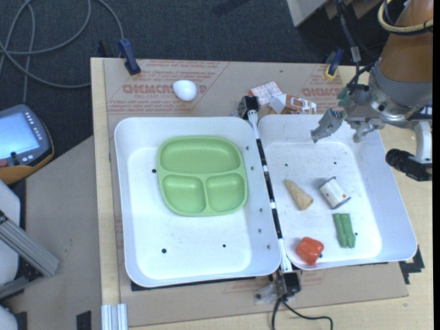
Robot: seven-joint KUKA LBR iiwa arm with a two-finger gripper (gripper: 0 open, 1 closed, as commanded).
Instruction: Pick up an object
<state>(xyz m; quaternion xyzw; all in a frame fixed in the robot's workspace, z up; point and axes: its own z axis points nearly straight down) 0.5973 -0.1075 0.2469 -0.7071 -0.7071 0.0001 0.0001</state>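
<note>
The right bin holds a tan wedge-shaped piece, a small white can with a red end, a green pod and a red pepper near its front edge. My gripper hangs over the back edge of that bin, above and behind these objects. Its fingers are spread apart with nothing between them. The arm's orange band rises at the upper right.
The left bin holds a green divided plate. A white egg and some small packets lie on the cardboard behind the bins. A clamp sits at the back left, cables on the floor.
</note>
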